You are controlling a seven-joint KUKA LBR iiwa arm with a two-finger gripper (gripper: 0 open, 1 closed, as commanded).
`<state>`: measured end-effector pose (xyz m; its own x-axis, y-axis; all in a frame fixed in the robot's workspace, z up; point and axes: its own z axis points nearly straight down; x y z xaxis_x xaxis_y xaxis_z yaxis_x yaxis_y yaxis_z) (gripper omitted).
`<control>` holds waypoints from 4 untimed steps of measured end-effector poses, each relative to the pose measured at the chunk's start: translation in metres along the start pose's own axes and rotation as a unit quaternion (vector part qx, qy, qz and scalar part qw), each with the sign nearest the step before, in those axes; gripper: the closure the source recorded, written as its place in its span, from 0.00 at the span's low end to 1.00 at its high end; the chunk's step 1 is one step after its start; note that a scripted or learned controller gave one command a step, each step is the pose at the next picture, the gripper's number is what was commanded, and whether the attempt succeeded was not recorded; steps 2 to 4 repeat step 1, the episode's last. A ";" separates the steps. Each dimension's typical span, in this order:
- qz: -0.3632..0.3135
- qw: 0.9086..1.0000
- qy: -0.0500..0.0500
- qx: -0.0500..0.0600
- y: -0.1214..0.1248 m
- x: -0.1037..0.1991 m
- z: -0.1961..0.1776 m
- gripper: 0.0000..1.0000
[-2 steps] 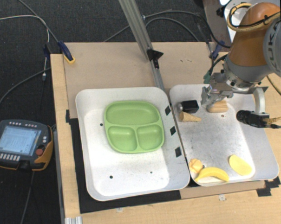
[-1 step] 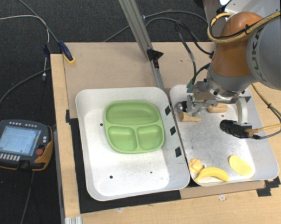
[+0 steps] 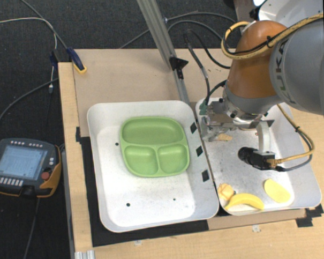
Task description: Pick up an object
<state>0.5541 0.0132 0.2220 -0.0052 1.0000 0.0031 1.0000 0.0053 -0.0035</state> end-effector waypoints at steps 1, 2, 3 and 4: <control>-0.001 1.000 0.000 0.000 -0.012 0.054 0.010 1.00; -0.001 1.000 0.000 0.000 -0.012 0.054 0.010 1.00; -0.001 1.000 0.000 0.000 -0.012 0.054 0.010 1.00; -0.001 1.000 0.000 0.000 -0.012 0.054 0.010 1.00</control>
